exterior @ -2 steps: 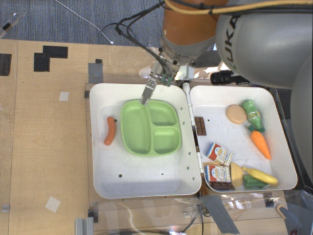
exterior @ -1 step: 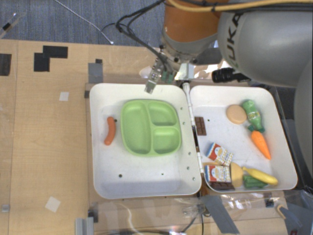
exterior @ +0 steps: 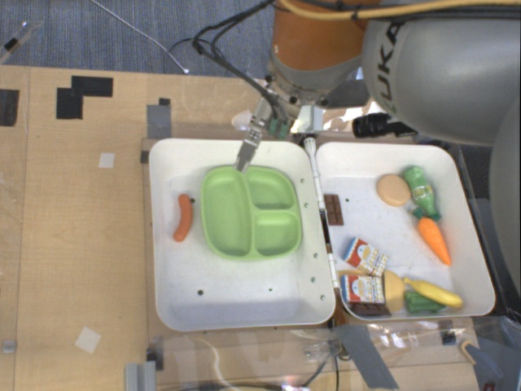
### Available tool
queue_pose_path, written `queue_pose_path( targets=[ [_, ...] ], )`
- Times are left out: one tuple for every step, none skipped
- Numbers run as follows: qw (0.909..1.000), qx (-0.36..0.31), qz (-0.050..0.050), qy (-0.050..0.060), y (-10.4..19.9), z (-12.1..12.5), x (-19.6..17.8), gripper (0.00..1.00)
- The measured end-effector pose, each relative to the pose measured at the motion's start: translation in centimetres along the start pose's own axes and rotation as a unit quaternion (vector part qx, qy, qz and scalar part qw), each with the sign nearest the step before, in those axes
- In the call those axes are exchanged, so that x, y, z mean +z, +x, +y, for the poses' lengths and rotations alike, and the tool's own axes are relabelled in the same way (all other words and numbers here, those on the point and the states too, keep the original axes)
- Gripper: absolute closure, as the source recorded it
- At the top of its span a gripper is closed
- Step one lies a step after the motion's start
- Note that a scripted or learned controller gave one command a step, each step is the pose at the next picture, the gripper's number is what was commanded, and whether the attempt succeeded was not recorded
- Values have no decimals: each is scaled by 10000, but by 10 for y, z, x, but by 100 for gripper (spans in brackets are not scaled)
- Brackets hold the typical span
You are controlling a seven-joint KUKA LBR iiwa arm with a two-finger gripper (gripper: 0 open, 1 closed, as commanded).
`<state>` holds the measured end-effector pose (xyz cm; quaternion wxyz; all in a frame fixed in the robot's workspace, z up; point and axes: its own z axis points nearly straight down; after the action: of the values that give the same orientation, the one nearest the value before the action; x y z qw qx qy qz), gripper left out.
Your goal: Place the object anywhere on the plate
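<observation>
A green divided plate (exterior: 248, 213) lies in the middle of the left bin (exterior: 236, 304). An orange-red sausage (exterior: 183, 217) rests on the bin floor just left of the plate, apart from it. My gripper (exterior: 275, 133) hangs over the far edge of the left bin, above the plate's far rim and well to the right of the sausage. I see nothing held in it. The arm's orange band and grey body hide the bench behind it.
The right bin (exterior: 468, 218) holds a tan bun (exterior: 394, 190), a green bottle (exterior: 421, 190), a carrot (exterior: 434, 239), two small snack boxes (exterior: 364, 255), a banana (exterior: 431, 292) and a brown bar (exterior: 333, 209) beside the divider. Black cables trail at the upper left.
</observation>
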<state>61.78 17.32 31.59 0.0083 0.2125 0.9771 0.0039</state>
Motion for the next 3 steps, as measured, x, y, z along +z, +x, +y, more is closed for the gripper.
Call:
queue_pose_path(
  targets=[
    [10000,-20,-37,-26,-1,2,-13,100],
    [9997,-216,86,62,14,-7,99,100],
    [9872,-1592,32,6,86,-17,3,100]
  ],
)
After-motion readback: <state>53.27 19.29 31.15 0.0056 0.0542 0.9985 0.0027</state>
